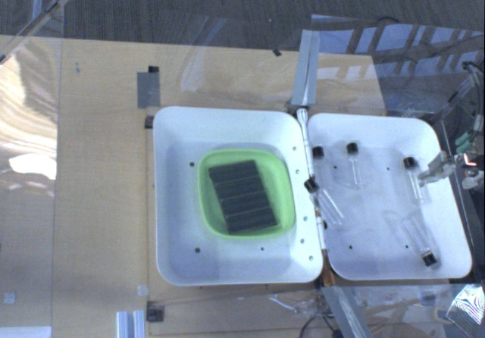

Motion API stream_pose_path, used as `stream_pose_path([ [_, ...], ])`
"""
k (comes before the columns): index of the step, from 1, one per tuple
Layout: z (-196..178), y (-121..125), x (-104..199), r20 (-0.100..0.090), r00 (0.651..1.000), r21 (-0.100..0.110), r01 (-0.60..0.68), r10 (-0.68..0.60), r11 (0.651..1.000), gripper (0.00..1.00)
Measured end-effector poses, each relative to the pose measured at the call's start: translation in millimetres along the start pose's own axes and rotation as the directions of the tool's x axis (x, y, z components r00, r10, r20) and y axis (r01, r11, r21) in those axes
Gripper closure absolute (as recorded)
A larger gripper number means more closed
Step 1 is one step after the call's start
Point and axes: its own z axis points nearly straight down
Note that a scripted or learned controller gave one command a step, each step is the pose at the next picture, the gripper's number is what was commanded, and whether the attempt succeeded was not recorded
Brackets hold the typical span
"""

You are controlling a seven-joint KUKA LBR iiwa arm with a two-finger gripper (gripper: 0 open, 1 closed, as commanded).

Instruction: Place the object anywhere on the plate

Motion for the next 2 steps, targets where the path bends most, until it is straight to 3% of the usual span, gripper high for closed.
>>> stream_pose_path([
  [1,-9,-1,25,0.000,0.998,-0.001,-0.055,0.055,0.998,0.00],
  [2,27,0,11,-0.001,0.999,0.001,-0.054,0.054,0.999,0.00],
])
